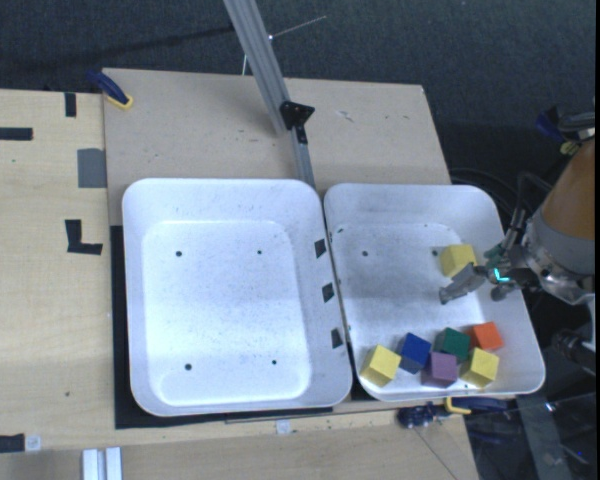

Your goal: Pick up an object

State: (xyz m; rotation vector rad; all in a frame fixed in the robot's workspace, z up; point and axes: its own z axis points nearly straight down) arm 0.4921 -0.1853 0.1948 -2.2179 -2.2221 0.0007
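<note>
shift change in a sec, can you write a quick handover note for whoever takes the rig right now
Gripper: low over the right bin, coming in from its right side, just below the lone yellow block. No block is seen between its fingers; whether they are open or shut can't be made out.

Things: all blocks are in the right bin. One yellow block sits alone near the right wall. Along the front edge: yellow block, blue block, purple block, green block, yellow block, orange block.

Done: nothing lifted yet.

Left: grasp one block and raise it; the lone yellow one is closest.
</note>
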